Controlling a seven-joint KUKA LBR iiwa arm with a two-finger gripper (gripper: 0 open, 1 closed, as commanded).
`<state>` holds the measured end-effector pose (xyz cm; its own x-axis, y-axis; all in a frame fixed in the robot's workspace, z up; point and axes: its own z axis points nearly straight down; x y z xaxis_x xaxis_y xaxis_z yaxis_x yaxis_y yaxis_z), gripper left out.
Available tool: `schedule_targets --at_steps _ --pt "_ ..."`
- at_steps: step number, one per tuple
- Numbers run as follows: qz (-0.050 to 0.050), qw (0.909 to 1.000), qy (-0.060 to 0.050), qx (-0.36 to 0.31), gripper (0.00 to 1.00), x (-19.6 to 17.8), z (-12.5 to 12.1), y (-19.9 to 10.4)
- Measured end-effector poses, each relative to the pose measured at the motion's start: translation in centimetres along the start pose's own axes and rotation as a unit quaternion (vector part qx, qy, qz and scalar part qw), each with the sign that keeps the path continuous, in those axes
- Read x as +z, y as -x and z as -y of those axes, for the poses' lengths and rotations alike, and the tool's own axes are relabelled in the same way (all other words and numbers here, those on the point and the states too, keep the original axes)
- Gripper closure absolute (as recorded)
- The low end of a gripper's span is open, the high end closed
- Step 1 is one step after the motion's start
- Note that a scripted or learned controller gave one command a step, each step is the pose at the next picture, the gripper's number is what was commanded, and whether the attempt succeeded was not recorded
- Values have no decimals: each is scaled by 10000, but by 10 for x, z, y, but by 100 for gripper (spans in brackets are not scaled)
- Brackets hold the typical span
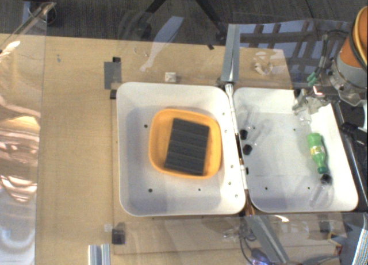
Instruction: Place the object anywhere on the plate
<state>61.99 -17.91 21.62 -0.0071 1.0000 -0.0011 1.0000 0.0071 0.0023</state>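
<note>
Two shallow white bins on the desk. Left bin point(132, 143): orange squarish plate point(156, 143) with dark ribbed rectangular block point(187, 146) on it. Right bin point(276, 160): green plastic bottle point(316, 150) lying near right wall. Gripper point(307, 100) over its top-right corner, above the bottle; can't tell its state.

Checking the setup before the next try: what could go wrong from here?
1. The green bottle lies on its side near the right bin's far wall, so a grasp may slip or roll it.
2. A dark ridged block already covers much of the orange plate, leaving little bare room.
</note>
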Motion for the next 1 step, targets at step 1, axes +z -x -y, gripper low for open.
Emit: schedule_targets --at_steps 1 --pt "0 10000 1 0 0 0 0 0"
